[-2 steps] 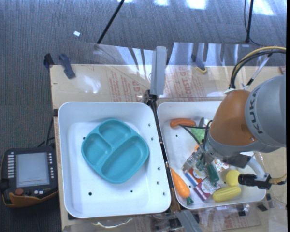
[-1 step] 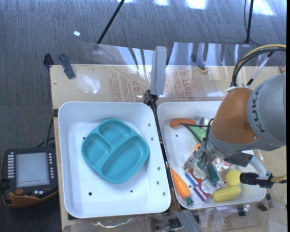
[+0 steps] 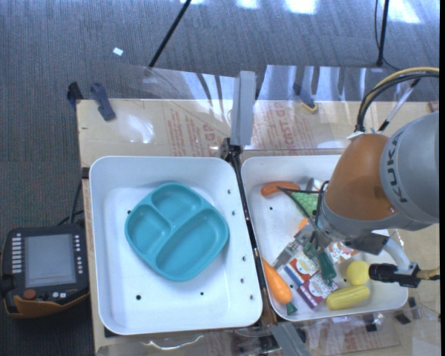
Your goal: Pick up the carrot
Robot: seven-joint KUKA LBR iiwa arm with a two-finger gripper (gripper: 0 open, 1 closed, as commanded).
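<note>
The carrot [image 3: 276, 281] is orange with a small green tip and lies in the right bin [image 3: 256, 215], along its left wall near the front corner. My gripper [image 3: 308, 261] hangs over the middle of that bin, a little right of the carrot and above it in the view. Its fingers are spread open, the left fingertip [image 3: 286, 257] close to the carrot's upper end. Nothing sits between them; a printed packet [image 3: 310, 279] lies underneath. The grey arm with its orange band [image 3: 360, 184] hides the bin's right part.
The right bin also holds an orange item [image 3: 279, 188] and a green piece [image 3: 305, 199] near the back, plus two yellow pieces [image 3: 348, 297] at the front right. A blue divided plate [image 3: 176, 230] lies in the left bin [image 3: 111, 273]. A pendant [image 3: 44, 265] rests left of the bench.
</note>
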